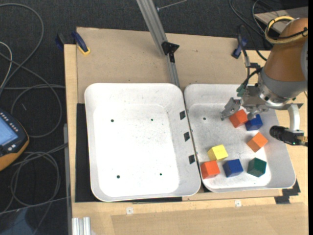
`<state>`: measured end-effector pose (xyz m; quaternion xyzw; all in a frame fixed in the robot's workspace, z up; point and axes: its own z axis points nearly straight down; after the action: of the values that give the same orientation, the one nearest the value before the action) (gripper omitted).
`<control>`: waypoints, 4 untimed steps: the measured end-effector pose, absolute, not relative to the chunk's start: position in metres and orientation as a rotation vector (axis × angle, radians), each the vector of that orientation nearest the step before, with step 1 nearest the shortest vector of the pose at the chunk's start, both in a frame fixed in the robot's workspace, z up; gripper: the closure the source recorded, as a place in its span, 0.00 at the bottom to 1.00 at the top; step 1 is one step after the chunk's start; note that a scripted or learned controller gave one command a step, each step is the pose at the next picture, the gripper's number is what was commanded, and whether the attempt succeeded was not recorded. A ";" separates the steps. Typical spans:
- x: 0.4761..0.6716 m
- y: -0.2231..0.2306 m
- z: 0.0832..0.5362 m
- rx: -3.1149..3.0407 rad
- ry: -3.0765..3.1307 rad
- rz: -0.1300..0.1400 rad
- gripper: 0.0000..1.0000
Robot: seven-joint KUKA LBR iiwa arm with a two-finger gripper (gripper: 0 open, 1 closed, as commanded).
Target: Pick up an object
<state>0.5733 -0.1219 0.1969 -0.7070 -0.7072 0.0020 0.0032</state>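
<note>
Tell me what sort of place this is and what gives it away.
Most likely a robotics lab set up for grasping trials. A plywood bench bears two white bins, one holding coloured blocks; the robot arm reaches in, and loose cables trail across dark carpet.

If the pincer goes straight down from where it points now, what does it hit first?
Most likely the red-orange block, which lies right under the pincer, with a blue block just beside it. How high the pincer hangs above them cannot be judged from this slanted view.

Seven blocks (218, 152) lie in the right bin (198, 106), beside the left bin (93, 102).
</note>
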 end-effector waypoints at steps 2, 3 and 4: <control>0.574 -0.117 0.100 -2.216 -2.217 0.006 0.00; 0.577 -0.117 0.115 -2.222 -2.221 -0.003 1.00; 0.570 -0.117 0.162 -2.224 -2.225 -0.006 1.00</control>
<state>0.5704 -0.1175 0.1623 -0.7070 -0.7072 -0.0018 -0.0022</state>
